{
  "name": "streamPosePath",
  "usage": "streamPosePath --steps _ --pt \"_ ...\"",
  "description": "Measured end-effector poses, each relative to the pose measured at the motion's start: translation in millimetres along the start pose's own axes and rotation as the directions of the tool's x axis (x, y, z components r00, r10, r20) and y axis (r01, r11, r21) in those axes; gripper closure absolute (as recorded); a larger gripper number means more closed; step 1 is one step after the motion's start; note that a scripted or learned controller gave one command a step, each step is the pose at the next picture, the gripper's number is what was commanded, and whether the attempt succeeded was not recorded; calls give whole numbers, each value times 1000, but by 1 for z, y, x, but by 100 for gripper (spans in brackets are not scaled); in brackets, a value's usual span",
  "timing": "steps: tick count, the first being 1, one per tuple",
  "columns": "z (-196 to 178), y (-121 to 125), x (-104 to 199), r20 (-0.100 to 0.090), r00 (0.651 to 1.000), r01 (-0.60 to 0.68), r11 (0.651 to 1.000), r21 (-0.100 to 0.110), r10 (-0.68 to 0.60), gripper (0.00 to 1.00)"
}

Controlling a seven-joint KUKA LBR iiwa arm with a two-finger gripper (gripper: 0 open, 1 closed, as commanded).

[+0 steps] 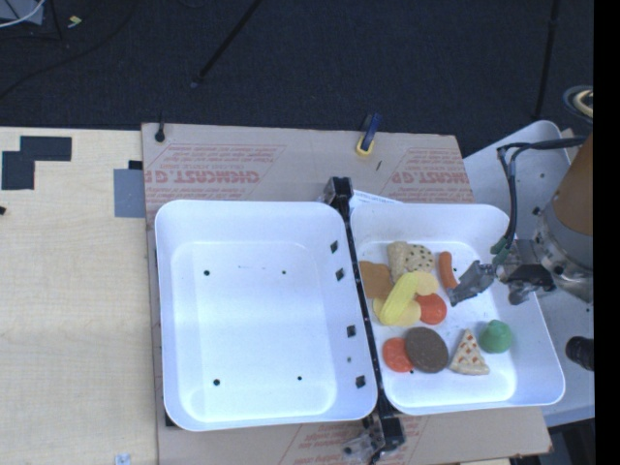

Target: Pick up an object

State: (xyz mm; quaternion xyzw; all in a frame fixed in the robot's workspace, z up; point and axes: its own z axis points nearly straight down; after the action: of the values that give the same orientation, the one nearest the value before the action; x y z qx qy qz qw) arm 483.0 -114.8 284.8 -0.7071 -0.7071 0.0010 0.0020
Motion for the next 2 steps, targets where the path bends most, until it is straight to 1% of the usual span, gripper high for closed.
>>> streamPosePath --steps 1,2 --pt "128 44 25 -1 1000 2 1000 4 -2 0" --pt "199 40 31 2 1000 -2 1000 -2 2 0"
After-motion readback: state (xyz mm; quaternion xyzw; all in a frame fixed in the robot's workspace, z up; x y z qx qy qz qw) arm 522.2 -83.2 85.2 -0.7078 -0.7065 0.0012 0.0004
